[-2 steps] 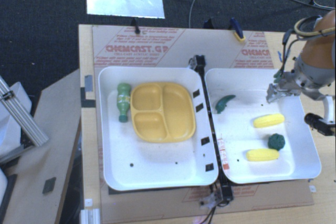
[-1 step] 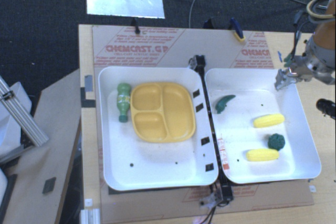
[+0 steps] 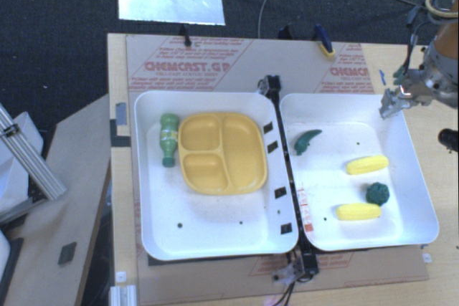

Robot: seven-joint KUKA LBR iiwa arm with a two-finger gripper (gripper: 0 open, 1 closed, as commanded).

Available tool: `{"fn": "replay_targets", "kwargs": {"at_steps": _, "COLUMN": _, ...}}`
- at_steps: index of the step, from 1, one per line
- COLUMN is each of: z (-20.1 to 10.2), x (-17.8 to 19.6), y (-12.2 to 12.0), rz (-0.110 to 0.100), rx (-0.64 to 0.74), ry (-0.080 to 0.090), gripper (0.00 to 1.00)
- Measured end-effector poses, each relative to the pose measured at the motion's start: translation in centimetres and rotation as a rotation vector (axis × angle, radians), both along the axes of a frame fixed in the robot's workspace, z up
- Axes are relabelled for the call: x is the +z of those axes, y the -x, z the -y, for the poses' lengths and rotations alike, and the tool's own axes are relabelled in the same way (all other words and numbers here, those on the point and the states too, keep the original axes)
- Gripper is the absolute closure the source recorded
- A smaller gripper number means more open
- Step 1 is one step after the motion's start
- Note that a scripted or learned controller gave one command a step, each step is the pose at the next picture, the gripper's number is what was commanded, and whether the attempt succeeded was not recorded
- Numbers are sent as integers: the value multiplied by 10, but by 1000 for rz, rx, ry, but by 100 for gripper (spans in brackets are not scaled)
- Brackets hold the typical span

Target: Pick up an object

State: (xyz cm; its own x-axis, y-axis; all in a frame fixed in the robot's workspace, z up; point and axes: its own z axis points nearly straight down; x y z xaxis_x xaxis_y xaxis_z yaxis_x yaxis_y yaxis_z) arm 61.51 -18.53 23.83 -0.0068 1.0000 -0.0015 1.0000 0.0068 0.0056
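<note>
Bright even light, soft shadows, slight blur

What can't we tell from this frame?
- Claw: small and blurred at the right bin's far corner in the camera view; open or shut is unreadable.
- Arm: cut off by the frame's right edge.
- Dark green piece and green lump: too small to identify.
- Green bottle: label too small to read.
</note>
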Motion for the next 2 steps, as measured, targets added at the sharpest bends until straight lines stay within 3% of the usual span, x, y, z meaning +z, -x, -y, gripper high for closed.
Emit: {"fn": "replay_targets", "kwargs": {"at_steps": 2, "z": -103, "x": -16, "y": 43, "rz": -6, "rx": 3, "ry": -4, "gripper": 100}}
